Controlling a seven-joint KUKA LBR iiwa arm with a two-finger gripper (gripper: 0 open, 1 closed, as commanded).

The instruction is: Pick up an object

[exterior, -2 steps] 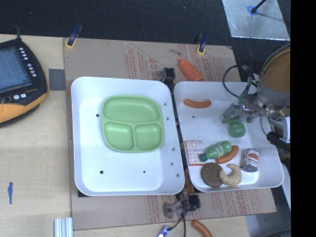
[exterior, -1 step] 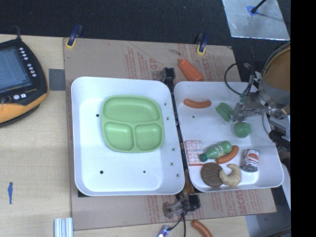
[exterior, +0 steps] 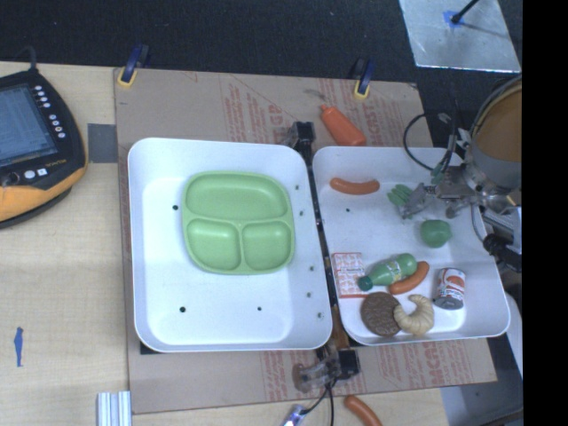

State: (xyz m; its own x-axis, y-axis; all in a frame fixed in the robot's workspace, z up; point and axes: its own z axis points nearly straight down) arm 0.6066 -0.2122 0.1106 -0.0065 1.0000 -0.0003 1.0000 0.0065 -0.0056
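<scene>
The right bin (exterior: 479, 331) holds several small items. Among them are a sausage (exterior: 354, 185), a round green piece (exterior: 435, 232), a green bottle (exterior: 389, 272), a second sausage (exterior: 409, 279), a small can (exterior: 450, 288), a brown cookie (exterior: 381, 313) and a croissant (exterior: 415, 316). My gripper (exterior: 437, 204) hangs over the bin's upper right part, open, its grey fingers (exterior: 413, 204) spread just above the round green piece. Nothing sits between them. A small dark-green item (exterior: 398, 193) lies by the left finger.
The left bin (exterior: 151, 238) holds a green divided plate (exterior: 238, 222). A red-and-white card (exterior: 345, 266) lies at the right bin's left wall. An orange carrot (exterior: 342, 127) rests outside, behind the bins. A teach pendant (exterior: 31, 145) sits at far left.
</scene>
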